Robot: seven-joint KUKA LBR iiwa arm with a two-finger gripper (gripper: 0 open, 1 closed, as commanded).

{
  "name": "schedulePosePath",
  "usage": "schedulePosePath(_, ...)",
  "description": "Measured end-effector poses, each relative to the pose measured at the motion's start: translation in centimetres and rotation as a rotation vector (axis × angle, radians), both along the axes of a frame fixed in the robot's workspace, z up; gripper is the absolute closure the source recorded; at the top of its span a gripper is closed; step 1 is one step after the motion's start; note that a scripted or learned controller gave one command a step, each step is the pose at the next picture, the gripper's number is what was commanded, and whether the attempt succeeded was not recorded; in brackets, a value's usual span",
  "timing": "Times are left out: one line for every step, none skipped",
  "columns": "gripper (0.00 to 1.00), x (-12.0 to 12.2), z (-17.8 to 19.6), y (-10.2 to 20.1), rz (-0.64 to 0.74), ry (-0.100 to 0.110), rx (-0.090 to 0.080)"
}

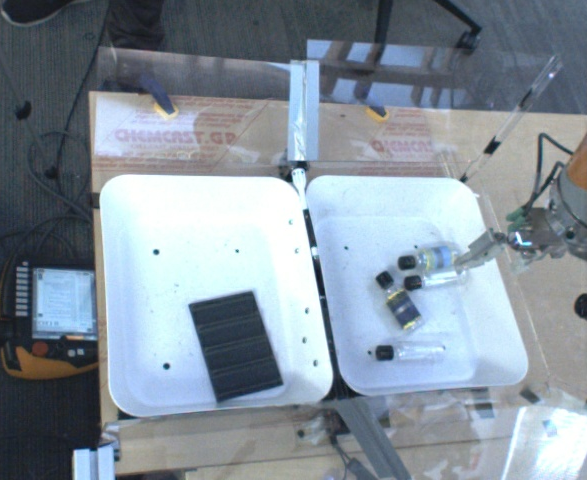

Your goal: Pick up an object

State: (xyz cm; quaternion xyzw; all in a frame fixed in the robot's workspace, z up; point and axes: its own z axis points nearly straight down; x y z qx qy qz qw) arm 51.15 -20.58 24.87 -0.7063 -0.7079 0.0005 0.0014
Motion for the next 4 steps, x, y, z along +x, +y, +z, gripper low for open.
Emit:
schedulePosePath(0.0, 1.3, -15.5, 0.5, 0.092, -0.001, 0.001)
schedulePosePath(0.0, 6.2, -15.8, -0.3, 0.128, -0.015, 0.0)
schedulePosePath(0.0, 10.1, -15.7, -0.8, 0.151, -0.015, 0.007)
schedulePosePath(0.0, 15.5, -15.9, 2.6, 0.223, 0.008, -0.007)
